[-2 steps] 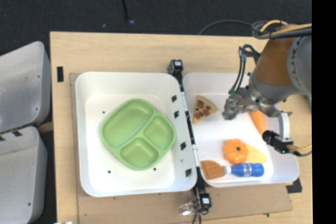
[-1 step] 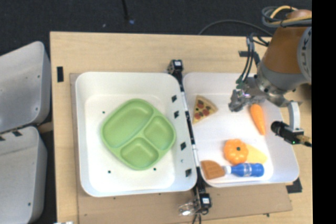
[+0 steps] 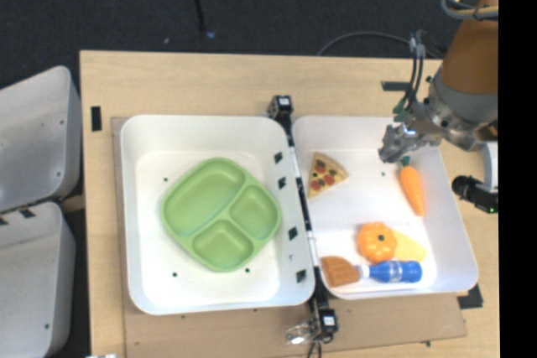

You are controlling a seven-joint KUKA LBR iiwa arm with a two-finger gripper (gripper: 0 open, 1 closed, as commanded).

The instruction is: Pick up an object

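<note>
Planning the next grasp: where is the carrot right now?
The carrot lies in the right bin, near its right side, just below the end effector.

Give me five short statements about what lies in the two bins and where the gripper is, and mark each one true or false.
1. The green plate lies in the left bin. True.
2. The pizza slice lies on the green plate. False: it lies in the right bin, near the divider.
3. The gripper is above the right bin, close to the top end of the carrot. True.
4. The carrot is clamped in the gripper. False: it lies on the bin floor, just below the gripper.
5. The blue bottle lies near the front edge of the right bin, below the orange pumpkin. True.
</note>
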